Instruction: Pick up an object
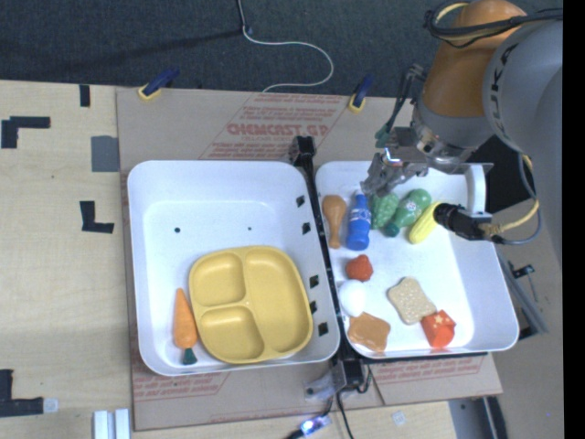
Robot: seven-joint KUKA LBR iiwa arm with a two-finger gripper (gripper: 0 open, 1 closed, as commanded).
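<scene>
My gripper (377, 186) hangs over the back of the right bin (484, 282), just above a blue bottle (357, 222) and a dark green vegetable (389, 212). Nothing can be seen held in it. Beside these lie a second green piece (416, 201), a yellow corn-like piece (421, 226) and a tan drumstick (335, 214). Nearer the front are a red tomato (359, 268), a white egg (352, 297), a bread slice (410, 300), a red pepper (440, 329) and an orange-brown piece (368, 332).
The left bin (155, 199) holds a yellow divided plate (249, 302) and a carrot (185, 323) along its left side. A black hinge strip (315, 236) runs between the bins. The arm's wrist (466, 71) looms over the right bin's back corner.
</scene>
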